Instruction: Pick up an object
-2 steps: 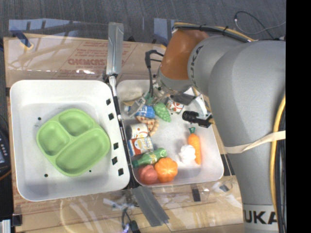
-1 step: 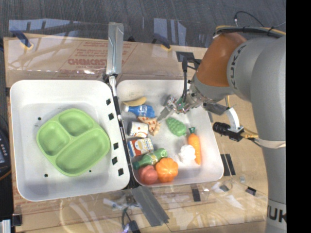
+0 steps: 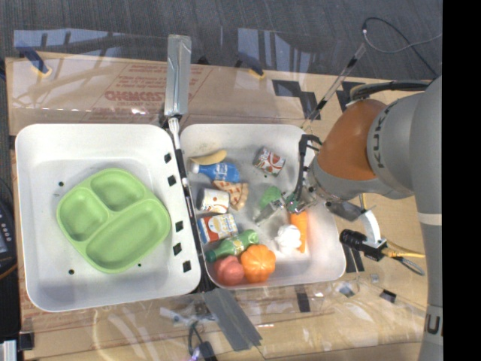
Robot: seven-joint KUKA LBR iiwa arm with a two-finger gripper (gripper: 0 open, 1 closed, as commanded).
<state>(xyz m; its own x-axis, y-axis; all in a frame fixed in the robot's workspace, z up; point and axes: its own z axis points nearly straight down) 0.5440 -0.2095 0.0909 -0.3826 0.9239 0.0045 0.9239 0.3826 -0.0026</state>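
The right bin (image 3: 331,258) holds several small items. A yellow banana (image 3: 210,157) lies at its back left, with a blue bottle (image 3: 223,173) just in front. A red-and-white can (image 3: 269,162) sits near the back middle. An orange carrot (image 3: 300,226) lies at the right beside a white lump (image 3: 288,238). A green item (image 3: 270,199) rests in the middle. My gripper (image 3: 295,201) hangs low over the bin's right part, just above the carrot's top end and right of the green item. The view does not show anything held in it.
An orange fruit (image 3: 258,262), a red apple (image 3: 230,271), a green packet (image 3: 236,244), a pizza slice (image 3: 237,194) and small cartons (image 3: 214,199) crowd the right bin's front left. The left bin (image 3: 30,201) bears a green divided plate (image 3: 113,219). The arm's orange band (image 3: 355,150) overhangs the right wall.
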